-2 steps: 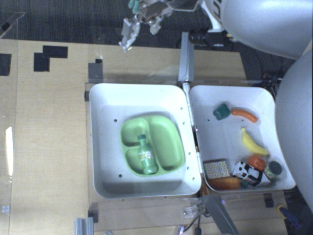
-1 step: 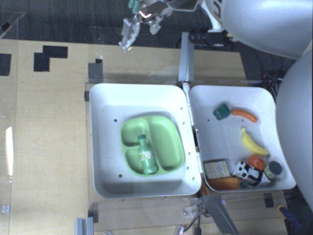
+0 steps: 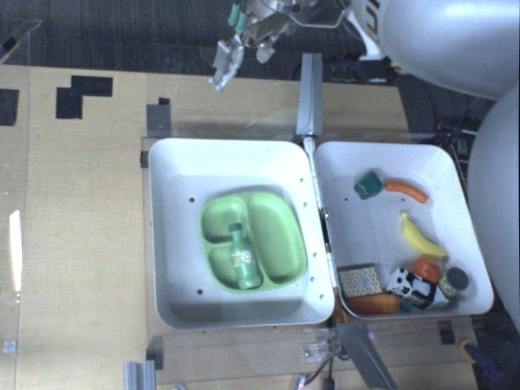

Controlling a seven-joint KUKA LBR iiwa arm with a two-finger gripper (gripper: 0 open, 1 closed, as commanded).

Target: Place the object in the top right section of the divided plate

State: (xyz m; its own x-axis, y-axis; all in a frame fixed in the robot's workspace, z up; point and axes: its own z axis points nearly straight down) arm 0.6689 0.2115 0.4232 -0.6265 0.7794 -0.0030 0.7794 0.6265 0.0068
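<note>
Camera view: your gripper (image 3: 241,49) hangs high at the top of the frame, above the bench and behind the left bin (image 3: 175,218). You can see its fingers (image 3: 224,62) spread apart with nothing between them.

The green divided plate (image 3: 276,226) sits in the middle of the left bin. A small green bottle (image 3: 240,257) lies on it, across the ridge between the two left-hand sections, its cap pointing toward the far side. The large right-hand section of the plate is bare.

In the right bin (image 3: 357,218) you have: a teal block (image 3: 368,184) and an orange sausage-like piece (image 3: 405,190) near the far side; a banana (image 3: 420,238) mid-bin; along the near wall a patterned sponge-like pad (image 3: 359,279), an orange carrot-like piece (image 3: 374,303), a black-and-white toy (image 3: 408,286), a red-orange item (image 3: 426,268) and a dark round jar (image 3: 456,279).
</note>
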